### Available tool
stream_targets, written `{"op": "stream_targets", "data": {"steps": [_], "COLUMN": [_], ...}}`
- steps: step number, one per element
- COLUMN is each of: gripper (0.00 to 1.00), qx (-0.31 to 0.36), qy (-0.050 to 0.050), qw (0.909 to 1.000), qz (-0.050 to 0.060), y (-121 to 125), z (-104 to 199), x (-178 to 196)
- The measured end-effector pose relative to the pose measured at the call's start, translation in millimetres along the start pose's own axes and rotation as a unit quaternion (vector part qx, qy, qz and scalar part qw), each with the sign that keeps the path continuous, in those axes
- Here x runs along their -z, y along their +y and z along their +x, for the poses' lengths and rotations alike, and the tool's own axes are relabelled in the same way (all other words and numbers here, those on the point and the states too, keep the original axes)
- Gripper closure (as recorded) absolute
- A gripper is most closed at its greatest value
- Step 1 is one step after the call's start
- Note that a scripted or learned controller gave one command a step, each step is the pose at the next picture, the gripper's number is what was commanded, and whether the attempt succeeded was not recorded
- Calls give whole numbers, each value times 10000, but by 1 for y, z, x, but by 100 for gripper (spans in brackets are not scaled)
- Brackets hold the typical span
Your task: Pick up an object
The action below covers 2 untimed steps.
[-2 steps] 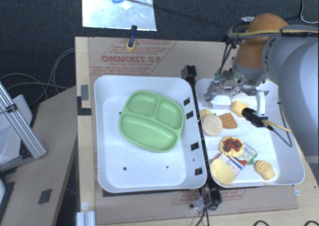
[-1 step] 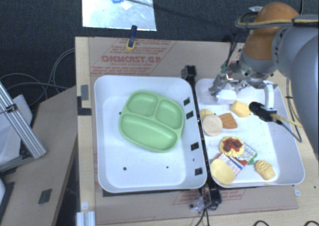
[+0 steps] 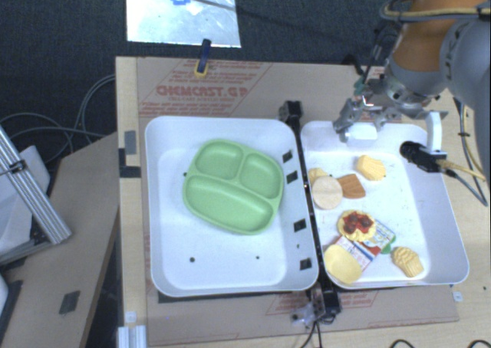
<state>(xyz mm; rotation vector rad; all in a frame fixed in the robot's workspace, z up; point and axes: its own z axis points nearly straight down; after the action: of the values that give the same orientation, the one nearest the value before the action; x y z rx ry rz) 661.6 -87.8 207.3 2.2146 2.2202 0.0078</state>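
Gripper [image 3: 359,126]: at far end of right bin [image 3: 437,208], low over bare white floor near the back wall. Fingers point down; open or closed can't be told from this angle. Nothing seen between them.
Arm [image 3: 430,40]: comes in from upper right, orange band above wrist, bent down toward bin.
Right bin contents: yellow ridged piece [image 3: 371,167] closest to gripper; pale round disc [image 3: 327,192] w/ brown wedge [image 3: 352,185] touching its right side; pizza-like round [image 3: 357,223] on a printed packet [image 3: 376,241]; yellow round [image 3: 342,264] at near edge; crinkled yellow piece [image 3: 407,261] near right corner.
Left bin [image 3: 169,208]: holds green divided tray [image 3: 234,185], tilted, well apart from gripper.
Key relation: every loose item lies toward camera from gripper, i.e. down-frame. Yellow ridged piece is just beside, slightly right; long axis runs roughly left-right. Disc/wedge pair next, slightly left.
Stage (judgement): approach or hover; no object secured yet.
Next move needs (judgement): shift toward near side of bin, centre over ridged piece, close across its short side.
Risk (judgement): a descent at present spot would meet bare floor. Disc and wedge touch, so a grab there may catch both or push one away.
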Motion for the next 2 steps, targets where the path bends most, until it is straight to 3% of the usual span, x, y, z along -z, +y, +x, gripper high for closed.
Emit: {"op": "stream_targets", "data": {"steps": [1, 2], "gripper": [100, 100], "qx": [6, 24], "qy": [2, 8], "qw": [10000, 10000], "qz": [13, 39], "y": [1, -33], "z": [0, 39], "x": [19, 26]}}
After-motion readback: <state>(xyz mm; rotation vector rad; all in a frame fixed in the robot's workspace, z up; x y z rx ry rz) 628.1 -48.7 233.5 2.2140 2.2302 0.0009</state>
